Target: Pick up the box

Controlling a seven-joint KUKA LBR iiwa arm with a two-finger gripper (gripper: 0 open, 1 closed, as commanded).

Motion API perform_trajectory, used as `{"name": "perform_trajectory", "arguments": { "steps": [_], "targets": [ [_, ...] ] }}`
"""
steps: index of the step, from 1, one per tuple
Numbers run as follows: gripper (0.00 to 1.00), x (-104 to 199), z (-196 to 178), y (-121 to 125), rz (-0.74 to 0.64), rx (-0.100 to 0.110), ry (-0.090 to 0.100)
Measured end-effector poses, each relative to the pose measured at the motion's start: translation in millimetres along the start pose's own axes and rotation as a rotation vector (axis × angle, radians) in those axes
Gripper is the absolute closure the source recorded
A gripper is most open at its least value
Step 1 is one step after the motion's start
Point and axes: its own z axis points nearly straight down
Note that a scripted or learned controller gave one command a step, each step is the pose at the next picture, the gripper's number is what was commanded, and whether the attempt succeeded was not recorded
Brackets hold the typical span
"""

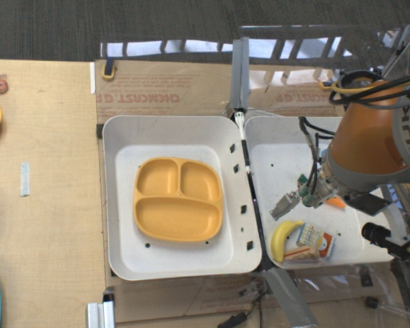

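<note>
box flat on right bin floor, near edge, touching banana on its left | end effector just far-left of box, fingers apart, nothing between | long axis left-right | next: shift near-right, descend

Small printed box flat, right bin, beside banana.

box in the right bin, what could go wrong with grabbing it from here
1. The box lies against the banana, so the gripper may nudge or catch the banana instead.
2. The box sits close to the near wall of the right bin, which could crowd a descent.
3. The gripper hangs above and left of the box, so dropping straight down would likely miss it.
</note>
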Motion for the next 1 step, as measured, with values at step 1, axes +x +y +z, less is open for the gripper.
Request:
{"name": "perform_trajectory", "arguments": {
  "steps": [1],
  "targets": [
    [0.00,-63.0,101.0,-30.8,0.119,0.004,0.003]
  ]
}}
